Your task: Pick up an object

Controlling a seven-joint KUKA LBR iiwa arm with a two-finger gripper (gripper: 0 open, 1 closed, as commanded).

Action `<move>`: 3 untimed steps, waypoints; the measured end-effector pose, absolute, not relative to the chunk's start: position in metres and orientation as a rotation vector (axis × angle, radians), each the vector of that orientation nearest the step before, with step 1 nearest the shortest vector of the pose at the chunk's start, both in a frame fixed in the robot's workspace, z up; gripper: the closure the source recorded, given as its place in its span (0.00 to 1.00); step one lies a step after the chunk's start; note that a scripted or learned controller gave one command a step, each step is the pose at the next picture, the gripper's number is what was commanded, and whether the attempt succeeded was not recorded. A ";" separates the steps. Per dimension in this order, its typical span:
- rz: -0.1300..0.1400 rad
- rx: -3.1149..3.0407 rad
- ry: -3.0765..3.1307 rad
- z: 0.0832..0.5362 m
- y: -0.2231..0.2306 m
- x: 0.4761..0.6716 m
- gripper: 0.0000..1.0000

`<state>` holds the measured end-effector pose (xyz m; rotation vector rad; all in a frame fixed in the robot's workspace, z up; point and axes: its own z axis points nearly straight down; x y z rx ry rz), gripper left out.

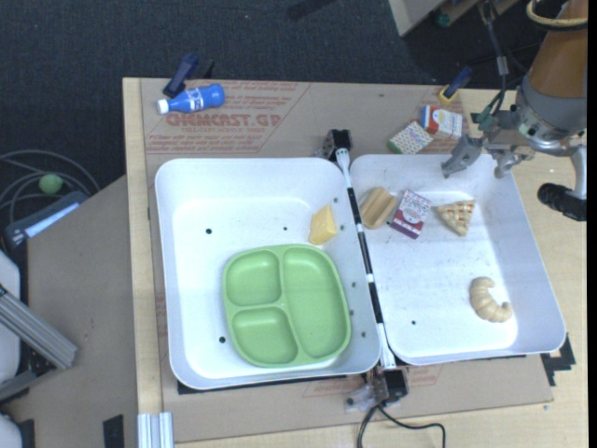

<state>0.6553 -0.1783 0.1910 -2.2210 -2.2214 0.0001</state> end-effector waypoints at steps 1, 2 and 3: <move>0.000 -2.219 -2.221 0.140 -0.112 0.646 0.00; -0.004 -2.224 -2.224 0.088 -0.098 0.647 0.00; -0.008 -2.224 -2.225 0.100 -0.098 0.648 1.00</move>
